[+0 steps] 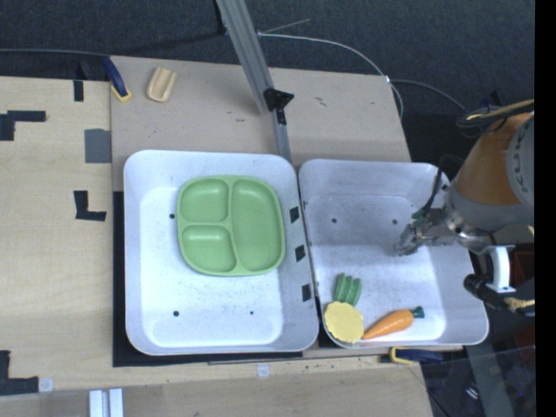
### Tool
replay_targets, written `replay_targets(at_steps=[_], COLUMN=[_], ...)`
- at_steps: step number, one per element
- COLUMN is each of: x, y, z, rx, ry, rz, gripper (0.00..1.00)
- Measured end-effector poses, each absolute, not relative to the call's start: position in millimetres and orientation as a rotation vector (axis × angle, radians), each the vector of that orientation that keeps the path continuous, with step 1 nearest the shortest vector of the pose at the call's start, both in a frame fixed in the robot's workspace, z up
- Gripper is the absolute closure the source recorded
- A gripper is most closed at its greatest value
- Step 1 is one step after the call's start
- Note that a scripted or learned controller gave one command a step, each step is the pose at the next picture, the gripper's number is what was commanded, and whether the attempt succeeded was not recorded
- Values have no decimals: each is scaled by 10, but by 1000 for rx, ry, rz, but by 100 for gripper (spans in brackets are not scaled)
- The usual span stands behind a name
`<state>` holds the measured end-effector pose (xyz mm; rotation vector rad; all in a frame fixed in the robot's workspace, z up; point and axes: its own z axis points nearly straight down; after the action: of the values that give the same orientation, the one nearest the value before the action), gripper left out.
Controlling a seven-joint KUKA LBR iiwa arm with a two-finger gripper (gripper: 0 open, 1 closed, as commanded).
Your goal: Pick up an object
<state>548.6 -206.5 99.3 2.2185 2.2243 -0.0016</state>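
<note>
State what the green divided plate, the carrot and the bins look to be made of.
Green divided plate: likely moulded plastic, matte, one even colour with soft rounded ridges. Carrot: probably a plastic toy, smooth, flat uniform orange with a green top. Bins: seemingly thin white plastic, scuffed and speckled, rounded corners.

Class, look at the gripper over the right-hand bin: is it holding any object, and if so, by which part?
Nothing is held. The gripper sits over bare bin floor, apart from the carrot, the yellow disc and the green piece.

The green sectioned plastic plate [231, 224] lies in the left white bin [148, 320]. In the right white bin [365, 189], lower frame, the yellow round toy [344, 322] touches the orange toy carrot [389, 322].
</note>
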Motion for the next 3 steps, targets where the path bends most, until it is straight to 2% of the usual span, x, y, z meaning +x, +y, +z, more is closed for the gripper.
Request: replay_targets(at_steps=[1, 2, 3], x=[5404, 5472, 5480], y=[-2056, -2058, -2053], z=[1566, 2189, 2406], rx=[2218, 2215, 2218], ry=[2220, 2220, 2223], rz=[2, 4, 1], gripper=[100, 100, 100])
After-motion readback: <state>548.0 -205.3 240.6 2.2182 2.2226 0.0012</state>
